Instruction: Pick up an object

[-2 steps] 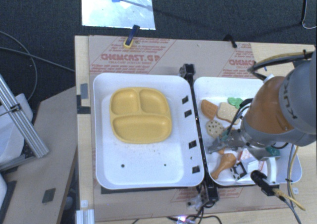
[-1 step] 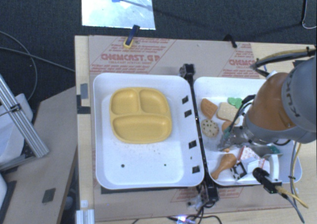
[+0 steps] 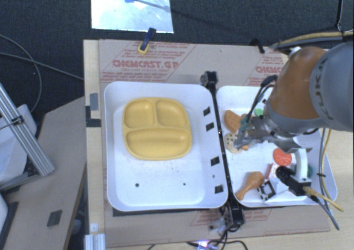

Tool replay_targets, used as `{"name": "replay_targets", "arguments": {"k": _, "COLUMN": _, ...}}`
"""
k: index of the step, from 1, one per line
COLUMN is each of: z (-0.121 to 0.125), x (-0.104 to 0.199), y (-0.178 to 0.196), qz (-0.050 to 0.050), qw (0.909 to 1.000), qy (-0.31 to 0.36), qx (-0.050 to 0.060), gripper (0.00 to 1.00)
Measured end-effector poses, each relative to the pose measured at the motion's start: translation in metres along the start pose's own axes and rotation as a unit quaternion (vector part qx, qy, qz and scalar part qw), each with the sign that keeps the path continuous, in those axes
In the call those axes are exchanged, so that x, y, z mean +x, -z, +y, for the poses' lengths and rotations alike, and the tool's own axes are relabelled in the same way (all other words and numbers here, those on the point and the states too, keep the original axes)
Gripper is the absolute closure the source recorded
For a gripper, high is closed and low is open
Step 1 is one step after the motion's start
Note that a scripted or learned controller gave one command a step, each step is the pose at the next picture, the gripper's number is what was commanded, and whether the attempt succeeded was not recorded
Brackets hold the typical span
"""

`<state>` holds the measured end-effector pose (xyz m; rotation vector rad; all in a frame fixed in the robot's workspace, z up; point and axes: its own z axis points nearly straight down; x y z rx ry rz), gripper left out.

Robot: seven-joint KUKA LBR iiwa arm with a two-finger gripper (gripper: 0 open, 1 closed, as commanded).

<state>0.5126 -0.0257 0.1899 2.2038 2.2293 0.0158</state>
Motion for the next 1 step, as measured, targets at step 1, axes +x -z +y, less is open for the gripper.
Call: {"name": "replay_targets", "arguments": {"k": 1, "z": 0.0259, "x": 0.0770, "y": 0.0373, "qz": 0.001, "qw": 1.0000, "qy": 0.001, "qx": 0.003, "gripper": 1.00}}
